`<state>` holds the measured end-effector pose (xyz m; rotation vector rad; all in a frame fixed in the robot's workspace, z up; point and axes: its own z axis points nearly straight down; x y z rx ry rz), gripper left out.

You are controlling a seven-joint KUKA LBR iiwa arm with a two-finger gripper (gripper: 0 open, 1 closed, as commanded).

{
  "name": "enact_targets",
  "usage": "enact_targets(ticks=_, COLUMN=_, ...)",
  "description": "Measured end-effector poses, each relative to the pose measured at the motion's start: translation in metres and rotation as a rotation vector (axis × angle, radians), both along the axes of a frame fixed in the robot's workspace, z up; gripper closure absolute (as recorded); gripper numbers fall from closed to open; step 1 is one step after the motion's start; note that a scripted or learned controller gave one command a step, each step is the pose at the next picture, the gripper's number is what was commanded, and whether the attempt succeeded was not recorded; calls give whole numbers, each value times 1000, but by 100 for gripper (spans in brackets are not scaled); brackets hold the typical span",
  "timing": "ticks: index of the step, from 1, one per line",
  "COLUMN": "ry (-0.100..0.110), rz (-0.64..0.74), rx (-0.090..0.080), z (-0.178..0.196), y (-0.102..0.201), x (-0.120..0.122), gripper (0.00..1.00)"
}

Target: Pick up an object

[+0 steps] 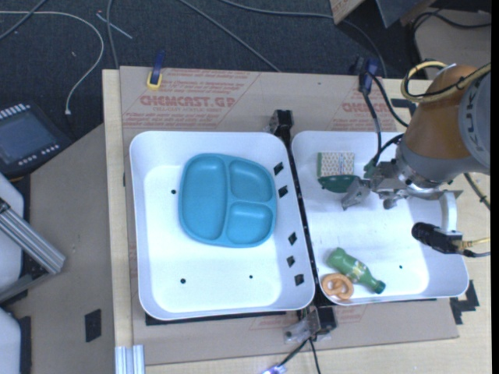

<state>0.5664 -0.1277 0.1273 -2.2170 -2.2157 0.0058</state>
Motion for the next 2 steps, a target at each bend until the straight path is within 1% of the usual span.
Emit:
enact_targets(ticks=1, ry=-8, rz=-1, rx=-1, z=15, y=0, x=2, gripper=100)
enact_targets(ticks=2, ry=-15, rz=2, rx=-4, z=78, y=1, x=-1, gripper=100)
